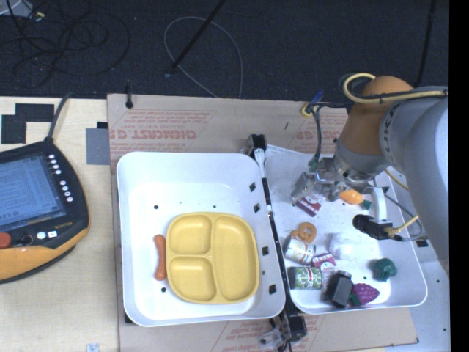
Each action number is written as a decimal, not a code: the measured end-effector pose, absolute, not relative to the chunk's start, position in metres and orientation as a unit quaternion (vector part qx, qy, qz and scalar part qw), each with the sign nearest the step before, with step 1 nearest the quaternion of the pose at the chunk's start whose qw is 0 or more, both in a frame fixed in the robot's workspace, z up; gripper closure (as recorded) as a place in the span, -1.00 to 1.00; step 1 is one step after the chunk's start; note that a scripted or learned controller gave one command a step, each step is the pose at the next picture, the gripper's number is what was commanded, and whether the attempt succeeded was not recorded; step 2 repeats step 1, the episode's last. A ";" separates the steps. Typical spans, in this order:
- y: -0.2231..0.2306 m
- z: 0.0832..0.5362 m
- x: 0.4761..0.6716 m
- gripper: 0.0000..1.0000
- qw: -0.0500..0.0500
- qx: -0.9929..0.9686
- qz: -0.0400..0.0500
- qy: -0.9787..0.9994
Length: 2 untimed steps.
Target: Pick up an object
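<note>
Hovering gripper [316,184] over right bin [410,288] (near toys).

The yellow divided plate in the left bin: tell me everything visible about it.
The yellow plate looks like smooth moulded plastic, a rounded square with raised ridges splitting it into three compartments: two smaller on the left, one longer on the right. All three look bare. It lies flat, right side up, on the floor of the left bin, toward the front. An orange sausage-shaped toy lies just off its left edge; contact is unclear.
</note>
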<state>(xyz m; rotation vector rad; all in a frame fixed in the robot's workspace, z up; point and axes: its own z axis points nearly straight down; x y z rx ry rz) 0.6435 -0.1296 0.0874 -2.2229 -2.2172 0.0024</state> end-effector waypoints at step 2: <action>-0.130 0.097 0.643 1.00 0.002 -0.708 0.001 -0.706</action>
